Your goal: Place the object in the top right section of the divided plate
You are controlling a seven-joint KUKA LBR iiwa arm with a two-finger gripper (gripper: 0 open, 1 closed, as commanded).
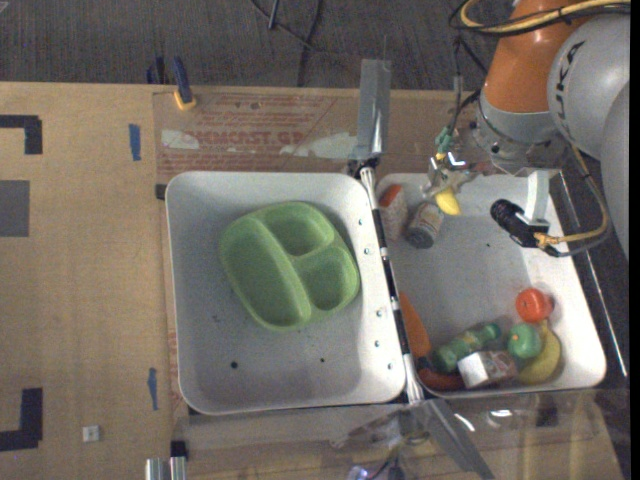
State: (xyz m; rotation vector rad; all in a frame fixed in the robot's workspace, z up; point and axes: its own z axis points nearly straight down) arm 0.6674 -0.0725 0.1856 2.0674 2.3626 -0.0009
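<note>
1. The gripper (447,180) hangs over the back of the right bin (590,318), with a small yellow object (449,204) right at its fingertips; whether it is truly pinched I cannot tell.
2. The green divided plate (290,263) lies in the left bin (190,348), well apart to the gripper's left.
3. Its top right section (300,230) is the nearest compartment.
4. The arm reaches in from the right, wrist pointing down.
</note>
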